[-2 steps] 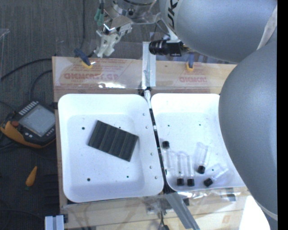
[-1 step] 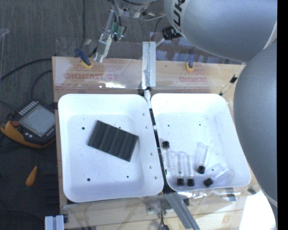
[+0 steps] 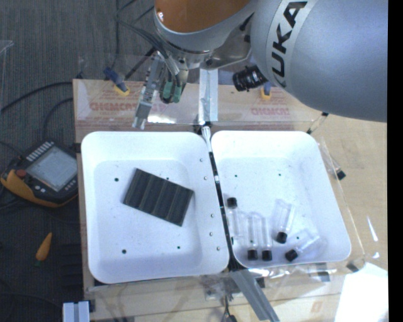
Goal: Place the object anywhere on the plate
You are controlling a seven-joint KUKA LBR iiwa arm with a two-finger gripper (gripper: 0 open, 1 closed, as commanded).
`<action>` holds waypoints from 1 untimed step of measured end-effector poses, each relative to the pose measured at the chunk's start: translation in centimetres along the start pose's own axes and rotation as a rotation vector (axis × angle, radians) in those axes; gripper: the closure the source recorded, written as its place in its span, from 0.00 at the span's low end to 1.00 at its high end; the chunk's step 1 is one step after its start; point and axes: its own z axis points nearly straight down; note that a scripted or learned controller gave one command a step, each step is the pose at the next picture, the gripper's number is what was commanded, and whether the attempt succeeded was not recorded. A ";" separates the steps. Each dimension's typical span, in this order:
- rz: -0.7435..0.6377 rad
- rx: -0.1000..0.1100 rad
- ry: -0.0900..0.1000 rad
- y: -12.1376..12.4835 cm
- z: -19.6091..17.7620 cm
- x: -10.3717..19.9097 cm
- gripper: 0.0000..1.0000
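A dark grey ribbed rectangular plate [image 3: 157, 197] lies flat and slightly askew in the left bin [image 3: 101, 157], with nothing on it. Several clear vials with black caps [image 3: 264, 229] lie in a loose heap at the front of the right bin [image 3: 315, 163]. My gripper [image 3: 157, 94] hangs high over the back edge of the left bin, well behind the plate and far from the vials. Nothing can be made out held in it. The arm's grey body and orange band [image 3: 195, 16] fill the top of the view.
A metal divider strip [image 3: 217, 195] runs between the two bins. Behind the bins a clear panel stands on the wooden bench edge [image 3: 252, 113]. A teach pendant [image 3: 44, 173] and an orange tool [image 3: 43, 246] lie on the floor to the left.
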 end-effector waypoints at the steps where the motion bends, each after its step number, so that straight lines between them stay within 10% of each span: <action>1: -0.258 -0.001 -0.002 1.7 0.0 -6.1 1.00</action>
